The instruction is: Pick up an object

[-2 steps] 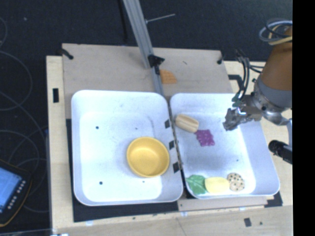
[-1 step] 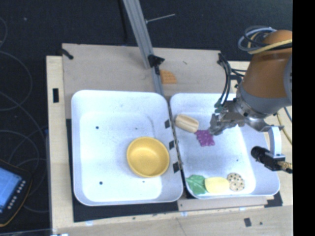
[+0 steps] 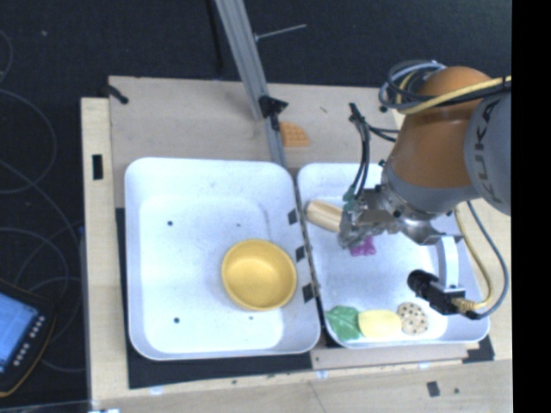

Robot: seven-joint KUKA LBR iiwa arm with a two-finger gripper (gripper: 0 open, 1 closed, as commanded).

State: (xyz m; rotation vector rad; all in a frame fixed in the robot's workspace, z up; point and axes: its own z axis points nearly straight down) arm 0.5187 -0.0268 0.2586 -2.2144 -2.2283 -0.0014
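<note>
purple object [image 3: 365,248] lies in the right bin [image 3: 392,188], right under the end effector [image 3: 355,231]; whether it is gripped cannot be told. a tan cylinder [image 3: 324,215] lies just left of the purple object. well below it, along the bin's near wall, sit a green piece [image 3: 343,320], a yellow piece [image 3: 379,323] and a cookie [image 3: 414,318]. a yellow bowl [image 3: 257,274] sits in the left bin [image 3: 172,196].

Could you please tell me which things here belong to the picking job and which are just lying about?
In play: gripper, purple object beneath it, tan cylinder beside it.

Lying about: yellow bowl in the left bin, green piece, yellow piece, cookie.
</note>
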